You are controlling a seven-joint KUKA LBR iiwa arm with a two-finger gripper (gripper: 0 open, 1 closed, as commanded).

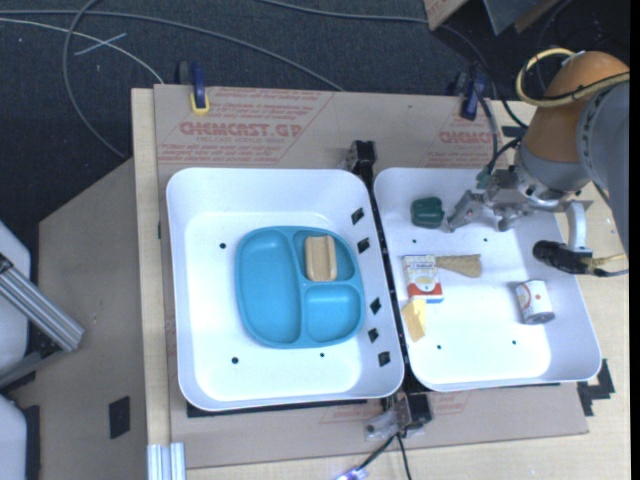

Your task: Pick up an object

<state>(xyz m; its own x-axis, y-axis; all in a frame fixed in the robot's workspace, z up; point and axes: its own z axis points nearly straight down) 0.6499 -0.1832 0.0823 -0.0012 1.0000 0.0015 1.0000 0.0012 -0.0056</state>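
White plastic forms the two shallow bins, set side by side on a bench covered with brown cardboard. In the left bin a blue divided plate is seen, and a tan block lies in its upper right compartment.

The right bin carries several loose things. A dark green object rests near the upper left corner. Below it a small carton with red and white print is placed, and a tan wedge-shaped piece lies just beside it on the right, seemingly touching. A yellow piece sits beneath the carton, close to the bin's left wall. A small white cylinder with a red mark lies on its side toward the right, well apart from the others.

The grey arm, with its orange band, is seen reaching in over the upper part of the right bin. Its gripper is held low just to the right of the dark green object — the fingers are spread apart, with nothing seen between them. No object is grasped; all of them rest on the bin floor.

A blue clamp is fixed at the cardboard's upper left edge, and another at the upper right.
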